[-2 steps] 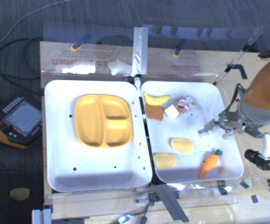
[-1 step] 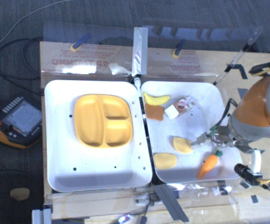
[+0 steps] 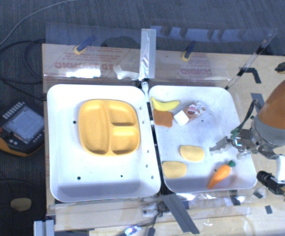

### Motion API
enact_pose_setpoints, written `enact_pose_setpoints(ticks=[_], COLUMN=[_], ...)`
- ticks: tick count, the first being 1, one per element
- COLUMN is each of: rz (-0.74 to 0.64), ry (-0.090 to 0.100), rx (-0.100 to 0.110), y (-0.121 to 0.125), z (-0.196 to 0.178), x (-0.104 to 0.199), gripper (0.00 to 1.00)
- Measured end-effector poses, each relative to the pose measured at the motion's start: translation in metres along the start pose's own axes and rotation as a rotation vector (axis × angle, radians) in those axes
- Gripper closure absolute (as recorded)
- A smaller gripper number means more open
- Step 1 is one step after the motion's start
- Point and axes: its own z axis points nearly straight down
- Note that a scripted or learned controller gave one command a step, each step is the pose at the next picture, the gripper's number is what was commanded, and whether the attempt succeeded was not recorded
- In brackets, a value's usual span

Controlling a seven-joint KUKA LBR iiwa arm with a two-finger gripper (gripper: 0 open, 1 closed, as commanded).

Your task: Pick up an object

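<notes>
In the right bin (image 3: 240,113), the gripper (image 3: 226,145), fingers seemingly spread and holding nothing, hovers just far of one carrot (image 3: 220,175); two yellow ovals (image 3: 192,153) lie left.

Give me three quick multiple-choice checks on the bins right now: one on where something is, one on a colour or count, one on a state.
1. Where is the carrot?
A. Left bin, on the tray
B. Right bin, near its front right corner
C. On the bench behind the bins

2. What colour is the tray in the left bin?
A. Yellow
B. Blue
C. Green

3. How does the carrot stand to the claw?
A. Lifted clear of the bin
B. Lying in the bin, apart from the claw
C. Resting on the banana

Answers:
1. B: it lies by the front right corner of the right bin.
2. A: the divided tray is yellow against the white bin.
3. B: it lies on the bin floor, with the claw farther back.
</notes>
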Motion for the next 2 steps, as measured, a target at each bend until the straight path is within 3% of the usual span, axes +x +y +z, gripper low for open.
enact_pose_setpoints(ticks=[1,2], rz=[-0.095,-0.085], ry=[-0.002,-0.002], rx=[-0.001,-0.014], y=[-0.003,0.003], z=[-0.078,0.052], x=[0.028,0.02], gripper=[0.0,0.0])
